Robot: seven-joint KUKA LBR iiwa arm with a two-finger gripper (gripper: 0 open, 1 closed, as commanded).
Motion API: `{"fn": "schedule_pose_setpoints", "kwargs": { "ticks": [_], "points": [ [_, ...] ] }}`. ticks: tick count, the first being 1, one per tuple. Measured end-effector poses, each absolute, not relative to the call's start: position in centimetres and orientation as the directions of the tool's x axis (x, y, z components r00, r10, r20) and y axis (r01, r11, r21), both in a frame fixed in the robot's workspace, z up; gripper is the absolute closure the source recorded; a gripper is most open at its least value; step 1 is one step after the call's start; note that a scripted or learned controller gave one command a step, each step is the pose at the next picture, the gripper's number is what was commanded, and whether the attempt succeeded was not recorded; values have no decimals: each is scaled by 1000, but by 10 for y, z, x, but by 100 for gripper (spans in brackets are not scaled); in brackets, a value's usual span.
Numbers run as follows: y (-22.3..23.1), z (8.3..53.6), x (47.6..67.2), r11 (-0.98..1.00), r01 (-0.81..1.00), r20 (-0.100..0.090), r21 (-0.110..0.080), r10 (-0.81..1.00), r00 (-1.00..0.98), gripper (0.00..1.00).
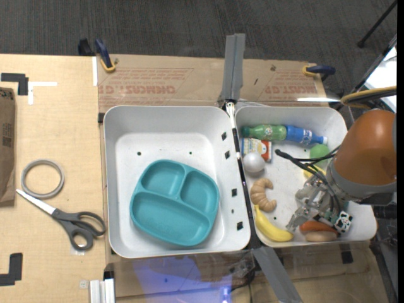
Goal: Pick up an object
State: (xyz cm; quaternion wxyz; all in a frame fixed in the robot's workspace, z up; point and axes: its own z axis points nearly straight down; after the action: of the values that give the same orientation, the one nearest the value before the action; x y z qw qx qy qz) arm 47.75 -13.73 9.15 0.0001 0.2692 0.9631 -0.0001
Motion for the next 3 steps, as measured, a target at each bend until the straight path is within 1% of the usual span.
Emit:
{"fn": "schedule_pose_setpoints", "kwargs": {
  "ticks": [1,2,3],
  "points": [
    [-209,124,479,889,457,-4,0,457,-889,0],
    [-145,92,478,941,339,-1,1,339,-941,0],
    [-91,92,519,896,444,-1,1,444,-896,0]
  ]
}}
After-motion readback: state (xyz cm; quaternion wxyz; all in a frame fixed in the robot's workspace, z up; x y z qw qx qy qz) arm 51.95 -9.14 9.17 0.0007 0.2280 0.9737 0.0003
